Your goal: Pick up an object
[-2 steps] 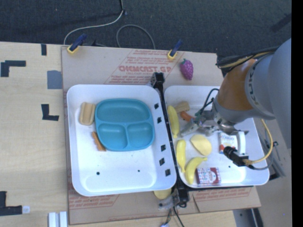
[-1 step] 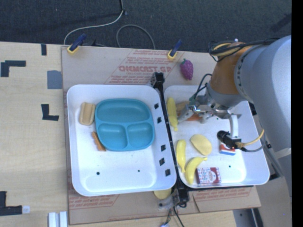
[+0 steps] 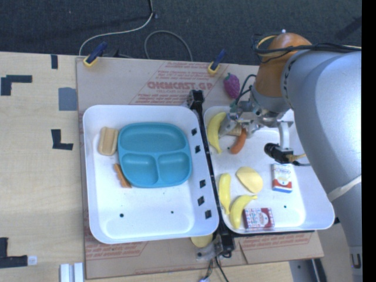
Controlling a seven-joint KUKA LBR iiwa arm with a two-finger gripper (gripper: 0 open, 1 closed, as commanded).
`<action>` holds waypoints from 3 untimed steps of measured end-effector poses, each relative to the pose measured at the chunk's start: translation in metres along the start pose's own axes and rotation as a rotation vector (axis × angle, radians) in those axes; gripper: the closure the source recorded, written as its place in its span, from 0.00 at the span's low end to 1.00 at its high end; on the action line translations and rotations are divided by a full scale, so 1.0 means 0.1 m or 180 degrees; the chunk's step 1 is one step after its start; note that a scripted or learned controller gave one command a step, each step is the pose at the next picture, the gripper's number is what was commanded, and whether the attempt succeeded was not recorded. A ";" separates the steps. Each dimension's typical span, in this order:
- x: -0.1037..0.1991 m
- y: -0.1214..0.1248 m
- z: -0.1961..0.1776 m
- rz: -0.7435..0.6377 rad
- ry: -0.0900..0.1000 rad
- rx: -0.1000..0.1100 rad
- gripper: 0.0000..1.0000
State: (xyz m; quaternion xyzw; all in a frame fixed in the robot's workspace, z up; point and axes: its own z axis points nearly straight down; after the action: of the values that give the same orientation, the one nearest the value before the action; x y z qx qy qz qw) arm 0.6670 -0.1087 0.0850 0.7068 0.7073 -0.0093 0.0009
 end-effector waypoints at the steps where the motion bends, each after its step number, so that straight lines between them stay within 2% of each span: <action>1: 0.05 0.00 -0.10 0.0003 0.0031 -0.0018 1.00; 2: 0.54 -0.40 -1.04 -0.0010 0.0052 -0.0039 1.00; 3: 1.00 -0.51 -1.00 -0.0014 0.0050 -0.0031 1.00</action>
State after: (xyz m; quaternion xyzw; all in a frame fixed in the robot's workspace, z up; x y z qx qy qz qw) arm 0.6176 -0.0078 0.1839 0.7053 0.7089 -0.0004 -0.0012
